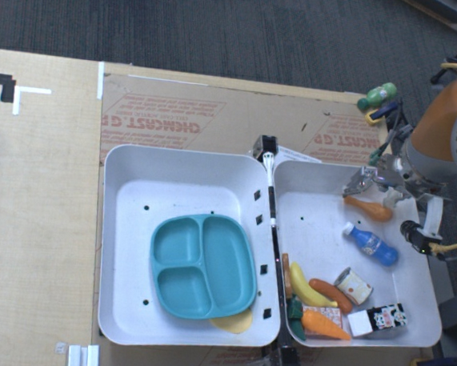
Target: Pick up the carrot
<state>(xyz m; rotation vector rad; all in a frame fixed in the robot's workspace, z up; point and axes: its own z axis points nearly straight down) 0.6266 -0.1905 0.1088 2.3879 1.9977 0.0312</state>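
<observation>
The grey arm with its orange band comes in from three o'clock, and its two-finger gripper [363, 183] hangs over the right white bin [323, 207], up at the bin's one o'clock corner. Just beneath it lies a long orange carrot [368, 207], tapered and smooth, its thick end toward four o'clock. The fingers seem to touch or nearly touch the carrot's upper end, but whether they stand spread or pinch it cannot be told from here. The carrot looks to rest on the bin floor, so by my judgement the lift is not yet done. A second orange carrot-like piece [326, 325] lies at the bin's six o'clock edge, beside a yellow banana [305, 287]. A blue bottle [371, 243] lies just at five o'clock of the gripper.
</observation>
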